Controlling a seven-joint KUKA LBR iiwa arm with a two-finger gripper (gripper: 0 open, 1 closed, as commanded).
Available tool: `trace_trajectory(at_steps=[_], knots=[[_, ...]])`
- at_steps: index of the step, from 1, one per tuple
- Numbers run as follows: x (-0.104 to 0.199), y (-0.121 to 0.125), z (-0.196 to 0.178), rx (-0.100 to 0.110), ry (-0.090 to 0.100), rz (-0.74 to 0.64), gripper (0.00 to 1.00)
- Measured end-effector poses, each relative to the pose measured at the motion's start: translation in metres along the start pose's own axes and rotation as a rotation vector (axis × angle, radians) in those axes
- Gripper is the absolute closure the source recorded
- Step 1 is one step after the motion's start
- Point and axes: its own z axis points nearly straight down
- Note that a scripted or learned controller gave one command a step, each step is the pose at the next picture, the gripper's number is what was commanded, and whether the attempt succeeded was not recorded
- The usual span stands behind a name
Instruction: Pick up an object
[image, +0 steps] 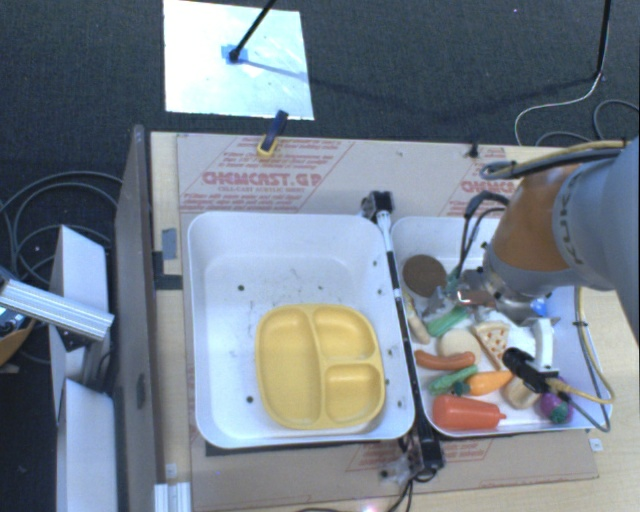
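Observation:
The right bin (415, 232) holds a heap of toy food. A brown round piece (424, 272) lies at its back left, with a green piece (447, 322) and a cream piece (458, 343) in front of it. A pizza slice (490, 341), a red sausage (443, 360), an orange carrot (489, 382), a red pepper (465, 412) and a purple piece (552, 406) lie nearer the front. My gripper (470, 300) hangs low over the heap, just right of the brown piece and above the green one. The arm hides the bin's back right.
The left bin (230, 250) holds a yellow divided plate (320, 365) at its front right. A divider rail (395, 290) runs between the bins. Cardboard lines the bench behind both bins, and cables lie on the floor at the left and top right.

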Motion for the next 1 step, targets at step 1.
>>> trace_trajectory(at_steps=[1], knots=[[-0.0101,-0.0401,0.0,-0.002,-0.002,0.006,0.0]])
